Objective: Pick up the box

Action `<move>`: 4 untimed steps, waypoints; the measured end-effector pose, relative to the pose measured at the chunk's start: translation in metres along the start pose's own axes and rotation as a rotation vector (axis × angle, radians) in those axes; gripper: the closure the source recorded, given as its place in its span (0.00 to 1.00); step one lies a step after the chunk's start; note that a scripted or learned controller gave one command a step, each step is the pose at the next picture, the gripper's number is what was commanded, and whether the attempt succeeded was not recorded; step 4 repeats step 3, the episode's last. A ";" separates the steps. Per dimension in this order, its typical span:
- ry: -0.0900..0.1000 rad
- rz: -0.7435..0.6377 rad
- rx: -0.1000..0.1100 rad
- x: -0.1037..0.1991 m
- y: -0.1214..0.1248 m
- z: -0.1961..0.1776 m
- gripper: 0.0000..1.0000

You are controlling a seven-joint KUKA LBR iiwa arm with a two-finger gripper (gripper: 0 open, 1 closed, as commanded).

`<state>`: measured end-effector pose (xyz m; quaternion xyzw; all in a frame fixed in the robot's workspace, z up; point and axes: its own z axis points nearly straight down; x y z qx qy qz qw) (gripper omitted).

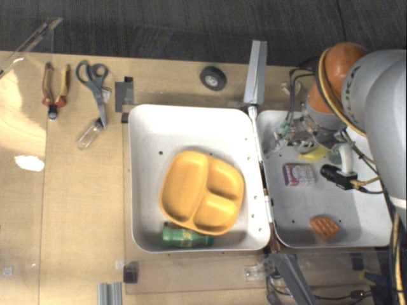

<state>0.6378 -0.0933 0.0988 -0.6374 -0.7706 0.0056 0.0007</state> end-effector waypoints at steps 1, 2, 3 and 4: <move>0.001 -0.017 -0.022 -0.005 -0.067 0.010 0.00; -0.003 -0.020 -0.032 -0.005 -0.064 -0.003 1.00; 0.003 -0.106 -0.018 0.023 -0.030 -0.118 1.00; 0.003 -0.106 -0.018 0.023 -0.030 -0.118 1.00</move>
